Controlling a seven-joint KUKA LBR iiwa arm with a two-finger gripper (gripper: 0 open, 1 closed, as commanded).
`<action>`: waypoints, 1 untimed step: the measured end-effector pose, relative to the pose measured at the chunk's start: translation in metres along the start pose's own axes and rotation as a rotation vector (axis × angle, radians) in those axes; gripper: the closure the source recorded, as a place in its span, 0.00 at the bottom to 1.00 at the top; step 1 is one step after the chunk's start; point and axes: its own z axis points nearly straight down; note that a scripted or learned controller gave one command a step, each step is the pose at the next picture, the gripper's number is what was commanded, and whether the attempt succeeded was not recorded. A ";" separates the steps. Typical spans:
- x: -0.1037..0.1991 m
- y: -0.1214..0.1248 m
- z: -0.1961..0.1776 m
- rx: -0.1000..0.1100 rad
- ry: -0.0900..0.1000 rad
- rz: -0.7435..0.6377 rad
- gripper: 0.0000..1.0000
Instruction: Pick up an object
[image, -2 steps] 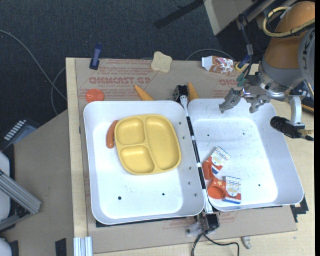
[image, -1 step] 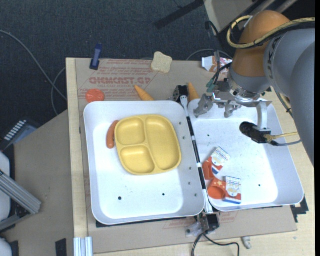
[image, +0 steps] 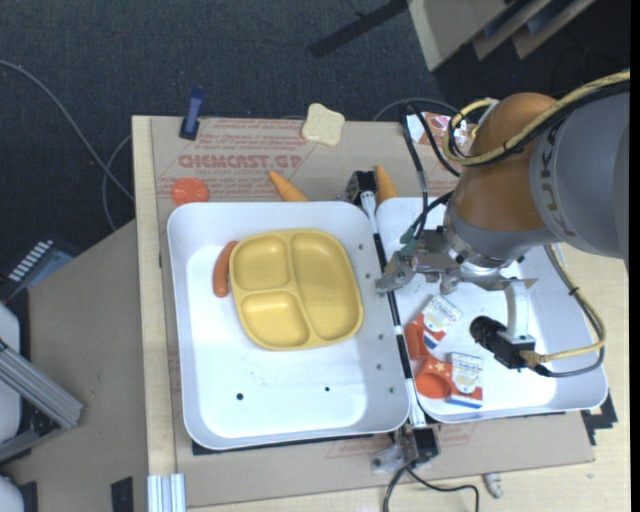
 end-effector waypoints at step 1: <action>-0.073 0.059 -0.001 -0.004 -0.003 0.001 0.00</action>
